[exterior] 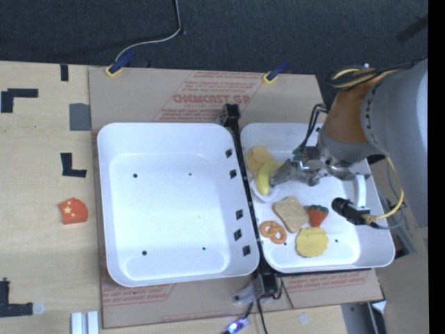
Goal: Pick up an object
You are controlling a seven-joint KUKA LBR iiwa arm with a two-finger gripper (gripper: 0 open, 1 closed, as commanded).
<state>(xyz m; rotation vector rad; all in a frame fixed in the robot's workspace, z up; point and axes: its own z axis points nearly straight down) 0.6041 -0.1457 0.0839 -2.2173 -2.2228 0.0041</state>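
target: banana [262, 169], yellow, lying at the left end of the right bin [375, 256], close against the wall shared with the other bin. Nearest thing to the claw, so my guess for the pick.
claw: claw [276, 178] low in the right bin, tips at the banana's right side, touching or just short of it. Can't tell whether it is apart or together; the tips blur into the grey metal, so no claim of a hold.
arm: arm [354, 117] comes in from the right over the bin, orange band above the wrist, tilted down toward the banana. Reach is angled because the fruit sits at the bin's far side from the arm.
other items, right bin: bread slice [290, 213] mid-bin; pretzel [272, 232] just left of it near the wall; strawberry [318, 216] just right of the bread; yellow round piece [311, 242] near the front. All near each other, none stacked as far as I can see.
risk: banana next to the wall leaves little room on that side; a push could wedge it there.
left bin: left bin [111, 145], white, just beside the right one, likely the drop side.
counter: counter [35, 179] carries both bins on a cardboard sheet [201, 96]; small red object [74, 211] lies well apart to the left.
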